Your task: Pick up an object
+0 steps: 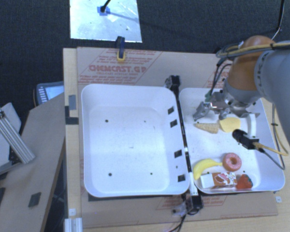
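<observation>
Pick not done yet, as far as you can see. The gripper (206,110) sits low in the right bin (203,146), at its back half, just behind the tan wedge (206,127) and just beside the yellow piece (229,124). Whether it touches either, you can't tell from this angle. How far open the gripper is, you can't tell either: the metal parts blur together. Nothing is visibly clamped in it, so don't log a grasp. Both near pieces look to lie flat on the bin floor, not lifted. The other candidates lie at the front of the same bin, well apart from the gripper: the pink donut (232,162), the banana (205,167) near the divider side, the red-and-white box (224,180) against the front wall, and a small red item (245,181) touching the box's right end. The left bin (130,87) has no pickable thing in it. Judgement: you're at the approach or reach stage, arm positioned over the wedge and the yellow piece, most likely going for one of those two. Left to do: close on one, confirm hold, lift clear of the bin floor. Risk, as a guess: both targets are thin and flat, so the close may slide off or just nudge them.
</observation>
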Controlling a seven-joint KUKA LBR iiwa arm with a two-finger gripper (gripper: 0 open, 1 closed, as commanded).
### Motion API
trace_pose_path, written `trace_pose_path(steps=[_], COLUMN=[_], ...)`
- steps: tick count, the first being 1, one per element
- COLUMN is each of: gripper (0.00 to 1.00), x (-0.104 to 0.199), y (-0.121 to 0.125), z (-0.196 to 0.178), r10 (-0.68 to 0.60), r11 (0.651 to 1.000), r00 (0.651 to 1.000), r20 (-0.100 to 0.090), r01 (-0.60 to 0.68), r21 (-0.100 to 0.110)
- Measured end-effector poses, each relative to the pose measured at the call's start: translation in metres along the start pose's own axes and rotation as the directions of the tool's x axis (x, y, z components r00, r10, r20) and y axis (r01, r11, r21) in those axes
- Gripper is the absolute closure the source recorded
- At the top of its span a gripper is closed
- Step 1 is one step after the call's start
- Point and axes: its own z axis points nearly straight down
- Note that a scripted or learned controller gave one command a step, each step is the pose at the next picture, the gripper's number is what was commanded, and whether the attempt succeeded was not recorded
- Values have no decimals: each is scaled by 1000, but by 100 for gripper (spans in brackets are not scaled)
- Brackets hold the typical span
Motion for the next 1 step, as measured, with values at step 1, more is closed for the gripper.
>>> trace_pose_path(steps=[1], gripper=[0], x=[14], y=[39], z=[-78], r10=[-6], r11=[1000], r00=[1000], r20=[2], r01=[6], r21=[-12])
